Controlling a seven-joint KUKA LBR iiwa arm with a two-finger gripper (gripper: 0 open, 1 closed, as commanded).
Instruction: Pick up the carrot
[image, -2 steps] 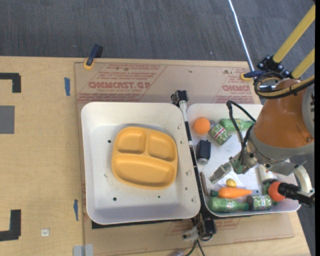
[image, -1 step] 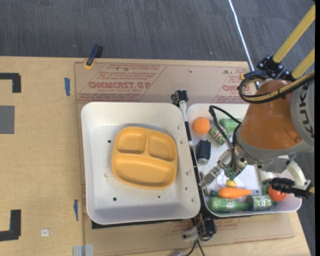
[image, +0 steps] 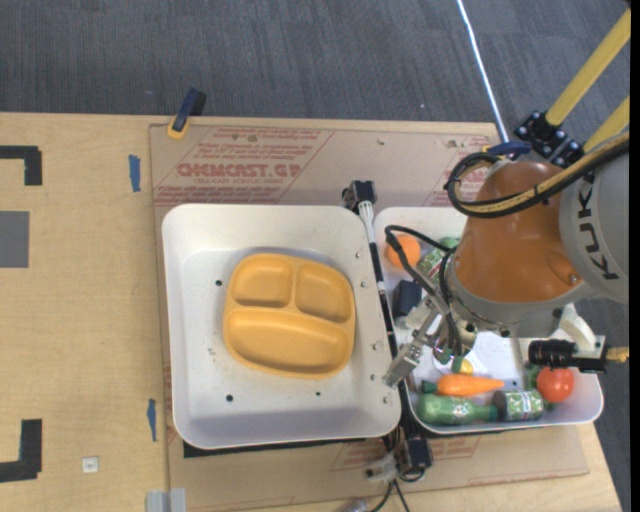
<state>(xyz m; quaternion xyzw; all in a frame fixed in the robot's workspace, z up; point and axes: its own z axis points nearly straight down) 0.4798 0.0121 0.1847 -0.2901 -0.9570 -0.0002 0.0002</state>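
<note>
The carrot (image: 470, 384) is small and orange with a green end. It lies flat near the front of the right bin (image: 585, 408), just above a green vegetable (image: 455, 407). My gripper (image: 420, 358) hangs low over the right bin's left side, a little left of and above the carrot. It is open with nothing between its fingers, and one metal finger (image: 398, 368) reaches over the rim between the two bins. The orange wrist (image: 515, 245) hides much of the right bin.
A yellow divided plate (image: 290, 312) lies in the left bin (image: 190, 330). In the right bin a red tomato (image: 556, 383) and a green can (image: 523, 403) sit right of the carrot. An orange item (image: 400, 250) lies at the back left.
</note>
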